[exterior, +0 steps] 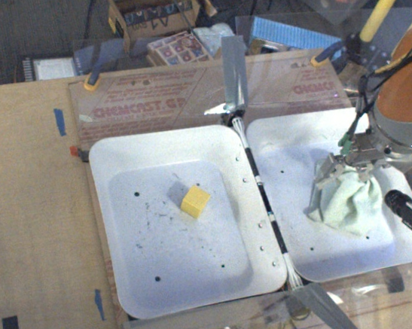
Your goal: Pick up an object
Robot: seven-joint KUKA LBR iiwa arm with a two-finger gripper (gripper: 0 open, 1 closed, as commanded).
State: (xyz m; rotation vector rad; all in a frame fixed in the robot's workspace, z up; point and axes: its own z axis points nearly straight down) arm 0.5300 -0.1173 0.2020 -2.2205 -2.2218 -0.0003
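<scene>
A pale green cloth (351,204) lies bunched up in the right bin (302,253), toward its right side. My gripper (341,170) is right at the cloth's upper edge, reaching in from the right under the grey arm with its orange band (407,93). The cloth's top folds crowd against the gripper, and I cannot make out whether it grips them. A small yellow cube (195,202) rests alone near the middle of the left bin (132,284), far from the gripper.
A raised divider (262,197) separates the two bins. A cardboard sheet (152,103) lies behind them, with boxes and clutter further back. Bare wooden bench top (24,223) spreads to the left.
</scene>
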